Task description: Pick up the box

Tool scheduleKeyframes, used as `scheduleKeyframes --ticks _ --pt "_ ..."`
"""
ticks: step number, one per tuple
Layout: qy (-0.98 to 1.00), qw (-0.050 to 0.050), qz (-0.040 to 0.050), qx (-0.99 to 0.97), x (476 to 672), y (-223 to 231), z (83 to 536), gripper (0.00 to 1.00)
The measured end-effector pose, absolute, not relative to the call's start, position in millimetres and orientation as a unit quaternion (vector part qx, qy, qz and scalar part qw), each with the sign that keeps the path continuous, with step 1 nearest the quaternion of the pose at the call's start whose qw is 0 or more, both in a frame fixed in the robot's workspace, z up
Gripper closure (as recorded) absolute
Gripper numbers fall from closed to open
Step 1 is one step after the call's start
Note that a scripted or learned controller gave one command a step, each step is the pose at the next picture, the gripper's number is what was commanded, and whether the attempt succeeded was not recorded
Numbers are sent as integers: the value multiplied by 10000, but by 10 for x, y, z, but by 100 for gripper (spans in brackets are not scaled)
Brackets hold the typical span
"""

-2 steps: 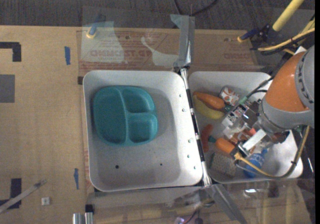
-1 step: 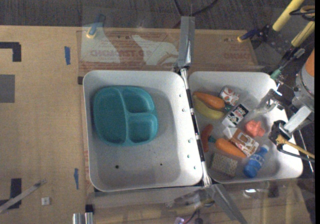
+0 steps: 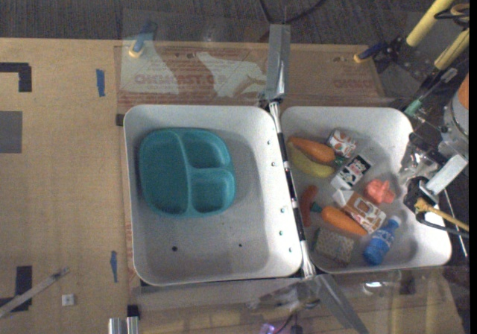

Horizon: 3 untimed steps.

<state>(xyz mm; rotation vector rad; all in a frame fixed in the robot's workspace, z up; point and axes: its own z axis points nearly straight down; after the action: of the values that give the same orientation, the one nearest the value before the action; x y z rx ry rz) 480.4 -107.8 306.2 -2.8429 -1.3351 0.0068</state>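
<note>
One box (image 3: pixel 364 213) lies flat in the right bin (image 3: pixel 387 135), touching a carrot (image 3: pixel 341 219), so my claw (image 3: pixel 415 170), whose state I cannot tell, should descend across its free sides, clear of the bottle (image 3: pixel 379 243).

tan bench (image 3: pixel 59 198) bears white bin (image 3: pixel 223 254) beside second white bin (image 3: pixel 387 130).

My gripper (image 3: pixel 417 172) hangs well right of the box (image 3: pixel 355 170), apart from it. A banana (image 3: pixel 313 166) lies just left of the box, a can (image 3: pixel 341 142) just beyond it, and a pink lump (image 3: pixel 381 191), maybe a toy, near its lower right.
</note>
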Motion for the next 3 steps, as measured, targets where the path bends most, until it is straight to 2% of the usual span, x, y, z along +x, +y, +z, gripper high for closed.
scheduleKeyframes --ticks 1,2,3 --pt "-3745 -2 9 -9272 4799 -1270 3383 100" --pt "-4871 8 13 -8733 4798 -1035 3444 100" --pt "-4881 8 15 -8728 4800 -1026 3443 0"
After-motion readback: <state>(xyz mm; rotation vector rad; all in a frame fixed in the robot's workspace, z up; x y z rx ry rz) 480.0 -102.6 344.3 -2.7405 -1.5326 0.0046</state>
